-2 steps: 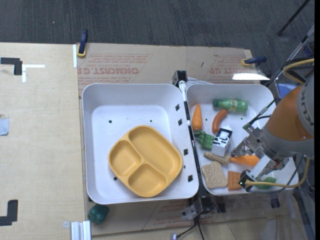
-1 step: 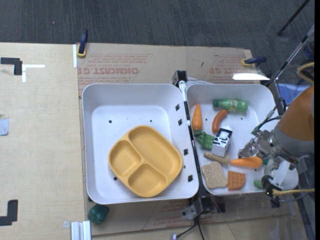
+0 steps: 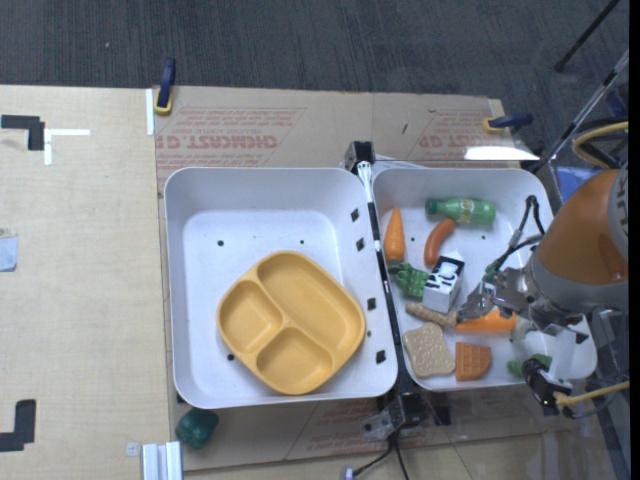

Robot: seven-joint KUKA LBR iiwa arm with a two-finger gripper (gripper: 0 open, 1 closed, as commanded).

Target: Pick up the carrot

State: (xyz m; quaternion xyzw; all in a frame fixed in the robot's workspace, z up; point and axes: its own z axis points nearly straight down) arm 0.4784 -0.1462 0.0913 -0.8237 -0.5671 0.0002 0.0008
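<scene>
Carrot (image 3: 394, 233) seen lying at right bin (image 3: 520, 183) left wall, near far corner; not lifted. Gripper (image 3: 487, 303) lowered mid-bin, well apart from carrot, beside orange item (image 3: 486, 320); finger state cannot be told. Approach and grasp judged outstanding.

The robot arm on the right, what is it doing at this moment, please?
The arm reaches into the right bin, which holds toy food. Its gripper sits low over an orange piece that may be a carrot; whether it grips it is unclear. Another carrot lies apart near the bin's left wall, with a green bottle further back. The left bin holds a yellow divided plate, untouched.
</scene>
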